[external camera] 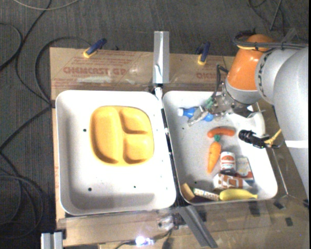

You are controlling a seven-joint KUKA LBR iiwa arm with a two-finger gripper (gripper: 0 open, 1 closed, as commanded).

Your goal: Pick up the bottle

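A small pale bottle with blue parts point(188, 111) lies in the far left part of the right bin point(172, 139). My gripper point(200, 115) is down right over it, reaching in from the right under the orange band. Blue shows on both sides of the gripper, at its left and just right of it. The gripper hides the bottle's middle.
Nearer in the right bin lie a red sausage point(221, 132), a carrot point(213, 156), a red-labelled jar point(227, 162), a small box point(243, 166), a red and white can point(225, 180), a banana point(238, 194) and a tan scoop point(188, 192). The left bin point(72, 180) holds a yellow divided plate point(122, 134).
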